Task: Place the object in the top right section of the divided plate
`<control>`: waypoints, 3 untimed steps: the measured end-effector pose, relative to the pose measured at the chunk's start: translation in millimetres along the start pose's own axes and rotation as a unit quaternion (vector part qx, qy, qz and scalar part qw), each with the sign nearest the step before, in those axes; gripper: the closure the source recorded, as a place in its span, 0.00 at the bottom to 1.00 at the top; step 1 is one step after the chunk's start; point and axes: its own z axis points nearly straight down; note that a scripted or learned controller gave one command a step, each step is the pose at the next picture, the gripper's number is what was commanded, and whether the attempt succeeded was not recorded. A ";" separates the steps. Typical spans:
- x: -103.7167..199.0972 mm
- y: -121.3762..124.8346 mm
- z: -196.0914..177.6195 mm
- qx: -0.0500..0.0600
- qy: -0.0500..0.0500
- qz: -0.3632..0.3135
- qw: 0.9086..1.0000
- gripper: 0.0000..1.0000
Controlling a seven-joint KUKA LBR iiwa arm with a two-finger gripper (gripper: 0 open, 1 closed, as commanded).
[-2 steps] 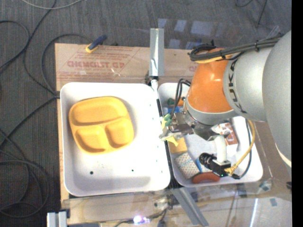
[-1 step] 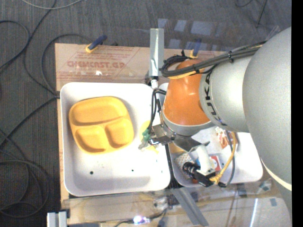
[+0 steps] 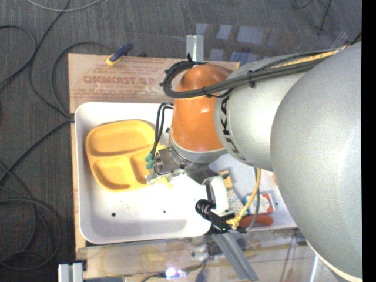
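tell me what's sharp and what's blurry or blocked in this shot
Camera view: the yellow divided plate and left white bin are sharp and evenly lit; the grey arm looms large and soft, hiding much of the right bin; faint glare sits on clear sheeting behind.

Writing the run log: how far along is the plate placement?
Done: the arm has reached over the left bin, its wrist at the right edge of the yellow divided plate. In hand: unclear; the wrist hides the gripper and any object. Left: the plate sections in view hold nothing, so placement isn't confirmed. Other items lie in the right bin.
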 end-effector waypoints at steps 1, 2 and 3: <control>58.1 37.0 -9.3 0.000 -0.001 -0.168 0.986 1.00; 0.9 1.2 -85.7 -0.001 -0.002 0.016 1.000 1.00; 38.7 7.7 12.0 0.001 0.000 -0.054 0.999 1.00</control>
